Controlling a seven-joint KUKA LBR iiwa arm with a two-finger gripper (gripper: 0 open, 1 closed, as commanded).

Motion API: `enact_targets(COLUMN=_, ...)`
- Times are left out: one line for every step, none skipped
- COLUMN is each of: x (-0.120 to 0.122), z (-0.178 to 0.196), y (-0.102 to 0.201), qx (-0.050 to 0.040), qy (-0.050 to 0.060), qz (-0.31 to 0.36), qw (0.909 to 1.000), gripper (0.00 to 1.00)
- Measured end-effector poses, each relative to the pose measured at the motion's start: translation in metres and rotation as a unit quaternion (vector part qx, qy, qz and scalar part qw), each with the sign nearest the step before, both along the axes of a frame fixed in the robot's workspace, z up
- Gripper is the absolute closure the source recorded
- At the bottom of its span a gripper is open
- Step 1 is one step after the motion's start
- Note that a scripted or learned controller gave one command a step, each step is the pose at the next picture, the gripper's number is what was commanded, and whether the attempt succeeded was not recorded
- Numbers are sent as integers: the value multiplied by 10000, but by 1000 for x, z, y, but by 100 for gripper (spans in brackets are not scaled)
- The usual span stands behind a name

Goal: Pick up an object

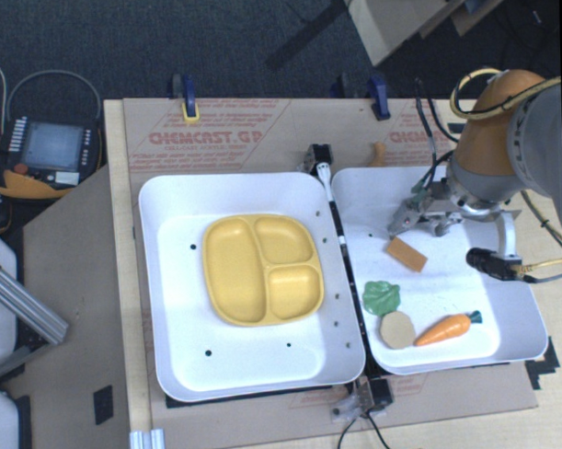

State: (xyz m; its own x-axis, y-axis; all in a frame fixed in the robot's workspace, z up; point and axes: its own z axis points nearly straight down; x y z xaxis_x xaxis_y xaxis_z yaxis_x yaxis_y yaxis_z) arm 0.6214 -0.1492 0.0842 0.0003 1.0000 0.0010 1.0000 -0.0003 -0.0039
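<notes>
Dark carpet all round, w/ a cardboard-topped bench point(259, 128) in the middle carrying two shallow white bins side by side. A handheld screen unit point(48, 149) sits on the floor off the bench's left edge. The left bin point(167, 269) holds a yellow divided plate point(262, 268), roughly centred. The right bin point(427, 191) has the small stuff, and we see the arm point(499, 128) reaching in over its far right corner.

The gripper point(426, 216) hangs low near the bin's far edge, just above and beside a tan block point(406, 254); whether it's touching we can't say. Jaws: we cannot tell if they're released or clenched, the metalwork is too cluttered at this res.

Closest candidate is the block, lying about mid-bin, slightly tilted. We'd judge it light, stiff, prob. foam or wood, flat sides, so a pinch across the short width should grip ok, no crush risk. Along the near edge: a green leafy piece point(382, 296), a beige round disc point(397, 330) and a toy carrot point(443, 329), disc and carrot just about touching. The carrot looks smooth plastic and tapered, likely to squirt out unless taken at the thick middle. The disc lies flat, so hard to get under.
</notes>
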Motion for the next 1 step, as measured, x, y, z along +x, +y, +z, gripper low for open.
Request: enact_targets(x=1, z=11, y=0, qx=-4, qy=-18, qz=0, qw=10000, gripper=100)
